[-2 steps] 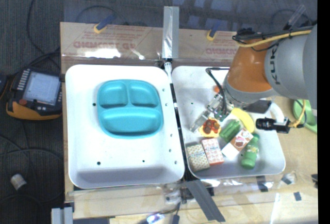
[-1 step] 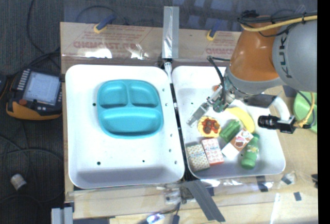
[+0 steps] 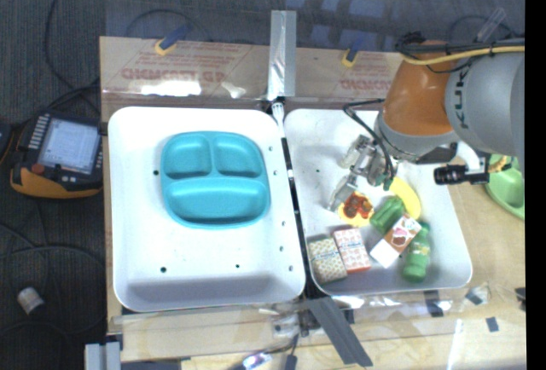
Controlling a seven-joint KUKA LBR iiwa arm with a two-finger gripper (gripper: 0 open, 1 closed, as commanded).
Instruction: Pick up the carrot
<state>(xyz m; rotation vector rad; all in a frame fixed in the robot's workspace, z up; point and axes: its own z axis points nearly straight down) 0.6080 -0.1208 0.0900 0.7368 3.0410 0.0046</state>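
- We see the gripper (image 3: 357, 175) right of frame centre, over the right bin (image 3: 317, 153); fingers spread apart, nothing between them.
- Carrot: we can't pick it out for sure; an orange-red item (image 3: 357, 206) lies just below the fingertips.
- Around it: yellow piece (image 3: 408, 196), green bottle (image 3: 415, 262), small cartons (image 3: 351, 250).
- Left bin (image 3: 136, 270) holds a blue divided plate (image 3: 215, 176).

free: right bin (image 3: 317, 157) upper-left floor | blocked: toy cluster (image 3: 375, 240) lower right
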